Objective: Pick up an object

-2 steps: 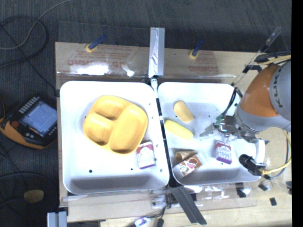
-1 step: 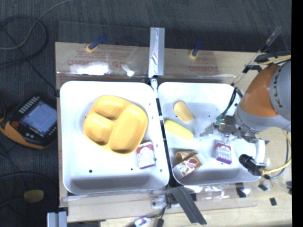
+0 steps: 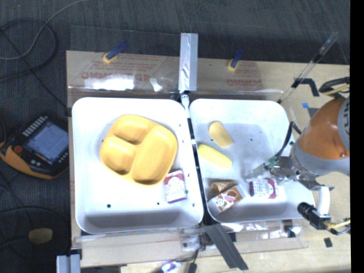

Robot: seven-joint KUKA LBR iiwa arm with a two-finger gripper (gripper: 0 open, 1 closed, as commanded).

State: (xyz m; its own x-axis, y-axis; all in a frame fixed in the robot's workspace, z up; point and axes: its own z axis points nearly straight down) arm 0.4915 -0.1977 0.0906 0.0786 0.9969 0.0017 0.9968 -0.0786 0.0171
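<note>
Two shallow white bins sit side by side on the bench, the left bin (image 3: 85, 152) and the right bin (image 3: 256, 110), with a thin dark divider between them.

In the left bin a big yellow moulded tray (image 3: 138, 148) with three rounded lobes fills the middle. Just beside its near right corner lies a small pink and white packet (image 3: 175, 186), close to the bin's right wall.

In the right bin a small yellow piece (image 3: 220, 133) lies toward the far left, and a longer pale yellow piece (image 3: 214, 155), banana-like, lies just nearer, along the left wall. Near the front left sits a brown and white wrapped snack (image 3: 225, 195). To its right, near the front of the bin, lies a small white and purple pouch (image 3: 263, 187).

The arm (image 3: 327, 138) comes in from the right, its orange band over the bin's right edge. The gripper (image 3: 278, 168) is low over the right side of this bin, just beyond and beside the pouch. How the gripper is set, and whether it touches the pouch, I cannot tell
</note>
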